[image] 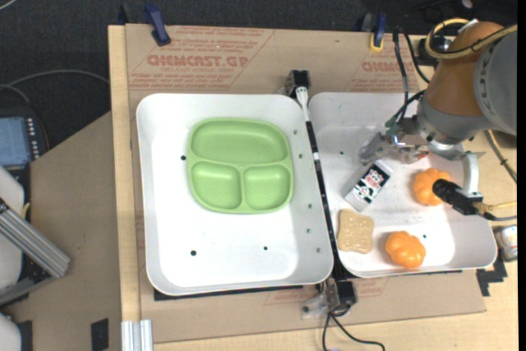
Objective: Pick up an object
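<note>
While the gripper [393,140] hovers in the right bin [345,115], we cannot tell its state.
Just below it we see a black-and-white packet [369,183]; flat, tilted.

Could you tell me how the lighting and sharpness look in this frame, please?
Camera view: lighting is even and soft, with faint shadows under the green tray and the two orange fruits; both white bins are bright, without harsh glare; the gripper looks slightly blurred, while the bread slice is fairly sharp.
</note>
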`<state>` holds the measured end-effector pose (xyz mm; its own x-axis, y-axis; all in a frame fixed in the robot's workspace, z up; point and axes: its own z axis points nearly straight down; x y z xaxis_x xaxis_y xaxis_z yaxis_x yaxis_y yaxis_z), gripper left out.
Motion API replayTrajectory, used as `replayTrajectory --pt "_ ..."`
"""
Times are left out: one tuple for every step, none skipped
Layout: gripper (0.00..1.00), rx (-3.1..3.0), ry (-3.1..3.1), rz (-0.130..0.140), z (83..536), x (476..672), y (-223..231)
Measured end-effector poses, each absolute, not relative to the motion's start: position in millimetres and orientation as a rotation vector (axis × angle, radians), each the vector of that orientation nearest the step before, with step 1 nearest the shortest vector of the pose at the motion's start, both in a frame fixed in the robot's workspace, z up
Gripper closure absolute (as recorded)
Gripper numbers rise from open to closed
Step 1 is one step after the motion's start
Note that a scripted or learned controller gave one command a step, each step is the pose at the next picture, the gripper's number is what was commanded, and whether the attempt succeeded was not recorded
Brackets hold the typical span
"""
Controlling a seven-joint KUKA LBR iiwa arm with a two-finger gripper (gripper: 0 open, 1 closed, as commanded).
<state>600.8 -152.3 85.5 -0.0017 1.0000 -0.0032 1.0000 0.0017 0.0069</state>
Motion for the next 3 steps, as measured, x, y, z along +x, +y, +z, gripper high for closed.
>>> replayTrajectory --pt "0.0 2.224 2.23 -0.003 97 529.4 -91" --pt "0.0 2.216 2.219 0.008 190 498.2 -78" --pt "1.0 2.219 2.218 0.003 195 498.6 -79"
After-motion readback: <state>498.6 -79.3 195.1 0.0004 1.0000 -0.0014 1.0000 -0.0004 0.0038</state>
